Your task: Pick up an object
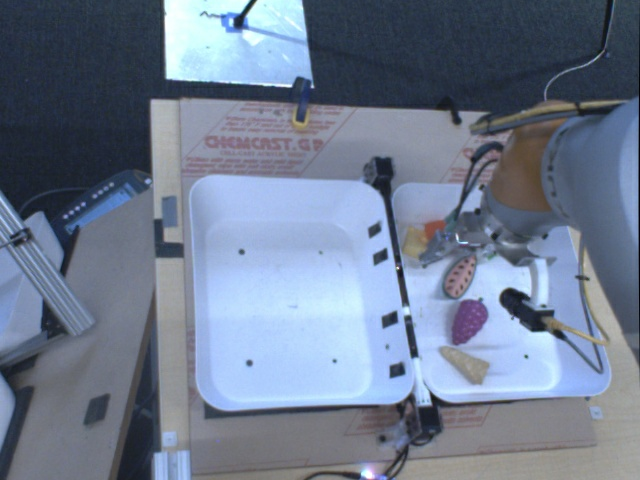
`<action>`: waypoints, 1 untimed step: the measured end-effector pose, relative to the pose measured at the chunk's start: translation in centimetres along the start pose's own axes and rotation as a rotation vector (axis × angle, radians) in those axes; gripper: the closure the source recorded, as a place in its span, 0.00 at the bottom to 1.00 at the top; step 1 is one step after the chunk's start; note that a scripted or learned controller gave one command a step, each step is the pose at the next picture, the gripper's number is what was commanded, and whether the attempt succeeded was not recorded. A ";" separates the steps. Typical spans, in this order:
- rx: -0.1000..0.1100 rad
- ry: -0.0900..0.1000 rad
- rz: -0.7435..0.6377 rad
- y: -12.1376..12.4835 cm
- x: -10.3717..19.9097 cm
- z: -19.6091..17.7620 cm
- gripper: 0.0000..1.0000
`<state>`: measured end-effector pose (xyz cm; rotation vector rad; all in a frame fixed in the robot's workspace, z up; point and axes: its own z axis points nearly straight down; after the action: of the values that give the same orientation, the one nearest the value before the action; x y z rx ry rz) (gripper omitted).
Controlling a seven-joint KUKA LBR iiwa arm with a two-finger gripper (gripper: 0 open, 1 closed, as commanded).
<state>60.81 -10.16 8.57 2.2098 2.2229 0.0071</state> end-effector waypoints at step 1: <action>0.011 0.002 0.006 -5.0 -1.0 0.1 0.00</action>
<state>55.86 -11.23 8.40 2.2235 2.2228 -0.0026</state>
